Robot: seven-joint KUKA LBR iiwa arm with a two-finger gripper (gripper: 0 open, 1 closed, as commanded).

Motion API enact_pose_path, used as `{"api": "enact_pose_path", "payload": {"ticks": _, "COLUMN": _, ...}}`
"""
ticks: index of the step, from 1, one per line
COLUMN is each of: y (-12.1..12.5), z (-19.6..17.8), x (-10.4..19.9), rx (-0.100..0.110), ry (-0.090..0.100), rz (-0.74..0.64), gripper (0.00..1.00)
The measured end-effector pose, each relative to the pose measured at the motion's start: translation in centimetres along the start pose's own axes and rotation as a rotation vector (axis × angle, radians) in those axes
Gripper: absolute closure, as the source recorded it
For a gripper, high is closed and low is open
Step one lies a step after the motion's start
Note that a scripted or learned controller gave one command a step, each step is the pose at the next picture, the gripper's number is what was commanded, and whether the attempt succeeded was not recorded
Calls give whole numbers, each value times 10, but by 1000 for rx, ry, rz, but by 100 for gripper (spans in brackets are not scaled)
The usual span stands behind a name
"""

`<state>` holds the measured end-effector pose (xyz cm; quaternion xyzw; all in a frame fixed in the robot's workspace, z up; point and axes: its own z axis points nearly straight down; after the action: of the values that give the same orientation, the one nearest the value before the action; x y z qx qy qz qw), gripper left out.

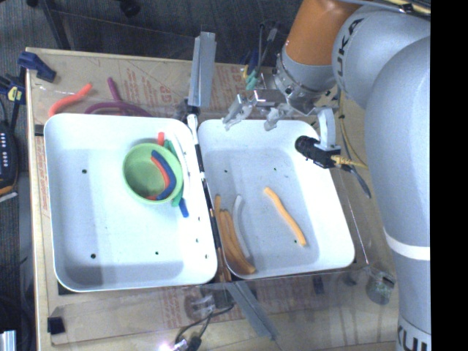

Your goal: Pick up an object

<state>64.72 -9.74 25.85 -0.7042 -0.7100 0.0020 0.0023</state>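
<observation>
Orange stick (pixel 285 216) lies loose on the floor of the right bin (pixel 333 225), near its middle. Brown strip (pixel 232 243) rests along that bin's left wall with a pale strip (pixel 240 229) beside it. Gripper (pixel 253 115) hangs over the right bin's far rim, fingers (pixel 234 115) spread apart, nothing between them. Left bin (pixel 73 196) holds a green bowl (pixel 150 174) with coloured pieces inside.
</observation>
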Motion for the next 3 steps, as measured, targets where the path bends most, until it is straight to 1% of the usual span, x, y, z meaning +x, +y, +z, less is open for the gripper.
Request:
{"api": "enact_pose_path", "payload": {"ticks": 1, "y": -15, "z": 74, "x": -54, "rx": 0, "ry": -2, "rz": 3, "gripper": 0}}
{"api": "enact_pose_path", "payload": {"ticks": 2, "y": -43, "z": 82, "x": -97, "rx": 1, "ry": -2, "rz": 3, "gripper": 0}}
{"api": "enact_pose_path", "payload": {"ticks": 3, "y": -90, "z": 167, "x": -112, "rx": -2, "ry": 0, "rz": 5, "gripper": 0}}
